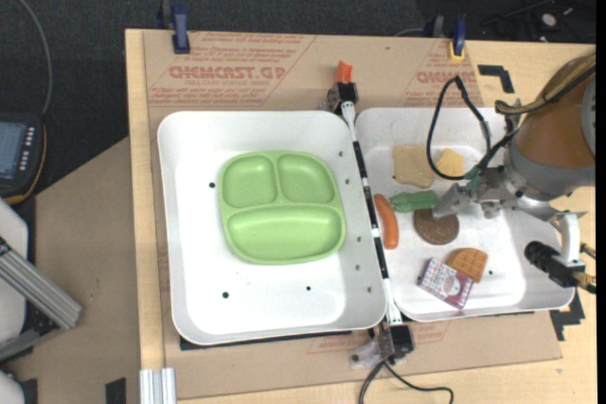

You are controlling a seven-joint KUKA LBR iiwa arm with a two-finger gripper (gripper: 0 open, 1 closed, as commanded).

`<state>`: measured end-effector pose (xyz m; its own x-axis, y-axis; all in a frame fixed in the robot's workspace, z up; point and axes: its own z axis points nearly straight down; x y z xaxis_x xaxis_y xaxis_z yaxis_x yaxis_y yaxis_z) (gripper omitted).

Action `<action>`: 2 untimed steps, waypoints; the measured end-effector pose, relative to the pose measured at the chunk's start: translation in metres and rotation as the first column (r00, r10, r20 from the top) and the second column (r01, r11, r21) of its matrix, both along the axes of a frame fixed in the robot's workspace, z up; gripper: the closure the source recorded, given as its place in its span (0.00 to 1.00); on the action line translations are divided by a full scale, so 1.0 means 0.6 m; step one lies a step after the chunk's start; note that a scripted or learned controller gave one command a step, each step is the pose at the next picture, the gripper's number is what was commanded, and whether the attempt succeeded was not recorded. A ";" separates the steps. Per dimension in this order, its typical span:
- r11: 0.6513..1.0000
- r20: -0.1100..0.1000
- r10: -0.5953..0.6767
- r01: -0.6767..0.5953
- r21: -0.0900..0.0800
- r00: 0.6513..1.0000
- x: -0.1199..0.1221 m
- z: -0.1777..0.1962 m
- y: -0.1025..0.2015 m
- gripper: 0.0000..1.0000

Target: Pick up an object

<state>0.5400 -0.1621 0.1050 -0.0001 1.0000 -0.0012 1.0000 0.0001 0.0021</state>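
The right bin holds several toy foods: a tan bread slice, a yellow piece, a green piece, an orange-red sausage, a brown round patty, a waffle and a purple packet. My gripper is low over the middle of this bin, just right of the green piece and above the brown patty. The wrist hides the gripper's tip, and I see nothing held in it.
The left bin carries a green divided plate. A black cable loops over the back of the right bin. The grey and orange arm covers that bin's right side. Clamps sit where the two bins meet.
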 end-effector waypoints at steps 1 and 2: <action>1.000 0.003 0.006 -0.006 0.000 1.000 0.102 -0.016 0.076 0.00; 1.000 0.002 0.002 -0.002 -0.001 1.000 0.161 -0.032 0.041 0.00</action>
